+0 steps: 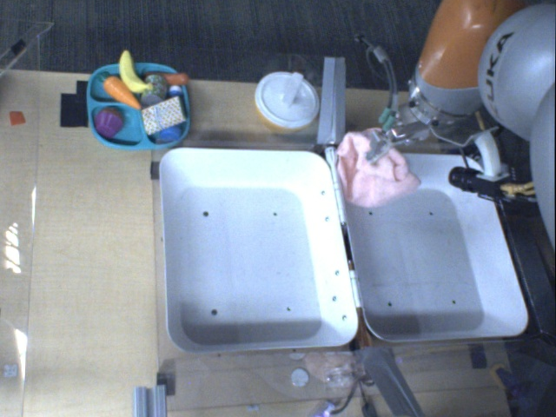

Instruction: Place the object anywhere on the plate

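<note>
Jaws (380, 148) pinch the pink cloth (373, 176) — lifted over my right bin (486, 259) (corner); white plate (287, 100) not reached.

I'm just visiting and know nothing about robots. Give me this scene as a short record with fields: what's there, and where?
arm: grey with orange band, reaching in from the right
gripper: over the right bin's far left corner, at the pink cloth
pink cloth: bunched, draped at the right bin's far left corner
left bin: white, shallow
right bin: white, shallow, beside the left bin
blue tray: behind the left bin, holding toy food
white lidded container: behind the bins
</note>
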Tool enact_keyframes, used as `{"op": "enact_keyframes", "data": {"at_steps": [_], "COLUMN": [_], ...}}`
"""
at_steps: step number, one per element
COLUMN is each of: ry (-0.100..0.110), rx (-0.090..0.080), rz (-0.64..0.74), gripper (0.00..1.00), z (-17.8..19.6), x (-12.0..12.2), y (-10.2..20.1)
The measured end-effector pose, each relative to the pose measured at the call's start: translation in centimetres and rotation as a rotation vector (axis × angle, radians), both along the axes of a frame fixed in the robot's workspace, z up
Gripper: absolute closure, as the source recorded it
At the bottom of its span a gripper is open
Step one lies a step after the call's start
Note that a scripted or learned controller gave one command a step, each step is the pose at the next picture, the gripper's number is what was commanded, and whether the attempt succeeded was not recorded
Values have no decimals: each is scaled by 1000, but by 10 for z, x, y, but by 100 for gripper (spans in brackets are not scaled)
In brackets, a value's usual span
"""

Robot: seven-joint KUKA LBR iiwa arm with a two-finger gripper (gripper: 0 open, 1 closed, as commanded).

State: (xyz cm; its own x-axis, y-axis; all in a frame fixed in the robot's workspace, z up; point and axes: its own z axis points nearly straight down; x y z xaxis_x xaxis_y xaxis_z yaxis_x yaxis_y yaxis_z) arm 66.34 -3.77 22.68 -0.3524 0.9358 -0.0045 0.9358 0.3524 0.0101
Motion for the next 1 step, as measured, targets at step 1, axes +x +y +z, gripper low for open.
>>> {"op": "enact_keyframes", "data": {"at_steps": [1], "ry": [1], "rx": [-3], "rz": [405], "gripper": [100], "z": [7], "x": [-41], "y": [41]}}
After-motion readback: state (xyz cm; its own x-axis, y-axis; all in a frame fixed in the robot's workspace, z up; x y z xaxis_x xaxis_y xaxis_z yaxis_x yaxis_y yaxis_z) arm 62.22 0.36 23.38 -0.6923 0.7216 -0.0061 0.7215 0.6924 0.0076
